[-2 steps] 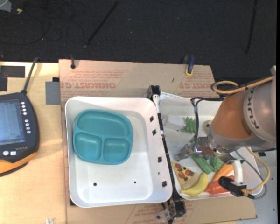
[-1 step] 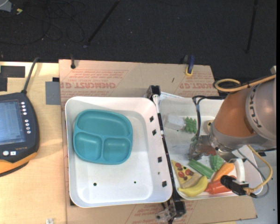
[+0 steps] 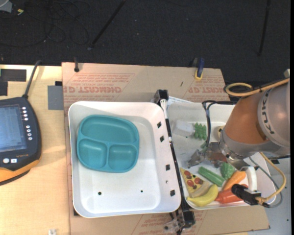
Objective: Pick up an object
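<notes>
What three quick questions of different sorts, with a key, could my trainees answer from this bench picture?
1. True or false: the teal divided plate lies in the right bin.
2. Which toy lies nearest the front edge of the right bin? A) banana B) green leafy piece C) cucumber
3. Fill in: the arm reaches over the ____ bin.

Key: 1 false, it lies in the left bin; 2 A; 3 right.

Glossy plastic tray (image 3: 108, 143), matt cardboard (image 3: 137, 82)
</notes>
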You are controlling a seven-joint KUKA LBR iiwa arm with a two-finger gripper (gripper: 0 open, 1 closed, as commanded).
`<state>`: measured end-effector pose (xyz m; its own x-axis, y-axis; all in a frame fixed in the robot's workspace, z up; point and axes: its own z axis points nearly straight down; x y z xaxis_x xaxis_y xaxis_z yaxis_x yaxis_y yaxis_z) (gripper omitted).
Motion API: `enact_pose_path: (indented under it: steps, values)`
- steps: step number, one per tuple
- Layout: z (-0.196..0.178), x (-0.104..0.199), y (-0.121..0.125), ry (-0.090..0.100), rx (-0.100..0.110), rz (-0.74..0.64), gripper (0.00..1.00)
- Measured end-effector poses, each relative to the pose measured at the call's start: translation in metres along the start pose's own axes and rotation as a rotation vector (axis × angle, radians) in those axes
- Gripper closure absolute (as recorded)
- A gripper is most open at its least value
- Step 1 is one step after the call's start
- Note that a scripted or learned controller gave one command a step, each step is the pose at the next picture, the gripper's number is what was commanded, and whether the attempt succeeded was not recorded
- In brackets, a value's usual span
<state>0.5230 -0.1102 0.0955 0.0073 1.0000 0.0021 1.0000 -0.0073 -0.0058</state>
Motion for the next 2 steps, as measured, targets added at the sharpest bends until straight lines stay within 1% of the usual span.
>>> enact_pose_path:
  steps: [1,2]
  values:
    - [0.01,0.024,0.019,-0.001,-0.001,-0.009,0.0]
    - [0.009,-0.03,0.073,-0.004,-0.006,-0.005,0.0]
